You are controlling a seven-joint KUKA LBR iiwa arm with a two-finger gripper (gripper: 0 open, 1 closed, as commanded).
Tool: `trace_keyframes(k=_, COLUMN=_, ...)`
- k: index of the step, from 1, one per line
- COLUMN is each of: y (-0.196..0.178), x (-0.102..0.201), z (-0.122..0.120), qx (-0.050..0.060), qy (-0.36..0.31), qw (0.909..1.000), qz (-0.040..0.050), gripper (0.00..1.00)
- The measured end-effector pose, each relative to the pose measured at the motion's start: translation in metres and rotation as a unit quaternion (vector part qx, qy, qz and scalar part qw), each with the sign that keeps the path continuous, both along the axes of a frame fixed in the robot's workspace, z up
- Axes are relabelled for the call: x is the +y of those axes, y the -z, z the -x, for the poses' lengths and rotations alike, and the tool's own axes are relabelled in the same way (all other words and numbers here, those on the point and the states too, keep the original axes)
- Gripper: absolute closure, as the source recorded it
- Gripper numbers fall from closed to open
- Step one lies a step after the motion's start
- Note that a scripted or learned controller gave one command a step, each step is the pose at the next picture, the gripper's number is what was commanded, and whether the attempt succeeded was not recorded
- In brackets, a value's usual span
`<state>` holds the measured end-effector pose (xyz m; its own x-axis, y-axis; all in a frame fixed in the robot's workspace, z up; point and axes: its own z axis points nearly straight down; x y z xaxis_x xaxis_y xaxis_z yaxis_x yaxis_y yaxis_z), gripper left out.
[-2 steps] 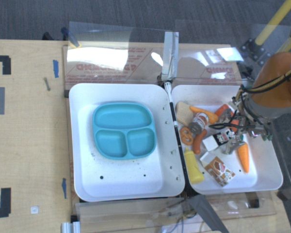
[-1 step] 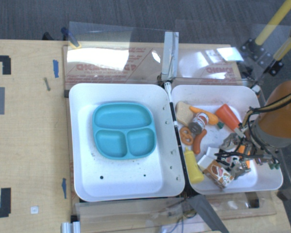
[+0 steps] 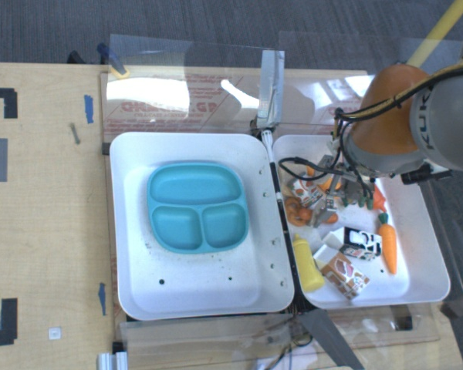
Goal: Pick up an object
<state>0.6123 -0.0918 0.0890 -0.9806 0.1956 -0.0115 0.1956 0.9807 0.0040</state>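
We see the gripper [image 3: 322, 205] low in the right bin [image 3: 432, 284] among small objects, we cannot tell its state, and the carrot [image 3: 388, 247] lies just right of it, long axis toward us.

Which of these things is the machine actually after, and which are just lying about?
Part of the job:
pincer, down in the right bin
carrot
yellow piece
small cartons

Just lying about:
blue divided plate
left bin
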Motion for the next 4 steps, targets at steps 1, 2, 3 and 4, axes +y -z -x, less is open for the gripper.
trace_keyframes(k=1, y=-0.001, x=-0.002, z=0.086, qx=0.002, qy=0.005, qw=1.0000, qz=0.0011, gripper=0.00)
trace_keyframes(k=2, y=-0.001, x=-0.009, z=0.097, qx=-0.001, qy=0.056, qw=0.9984, qz=-0.0002, gripper=0.00)
trace_keyframes(k=3, y=0.000, x=-0.018, z=0.024, qx=0.000, qy=0.060, qw=0.9982, qz=0.0008, gripper=0.00)
trace_keyframes(k=4, y=0.000, x=-0.004, z=-0.010, qx=0.000, qy=0.076, qw=0.9971, qz=0.0008, gripper=0.00)
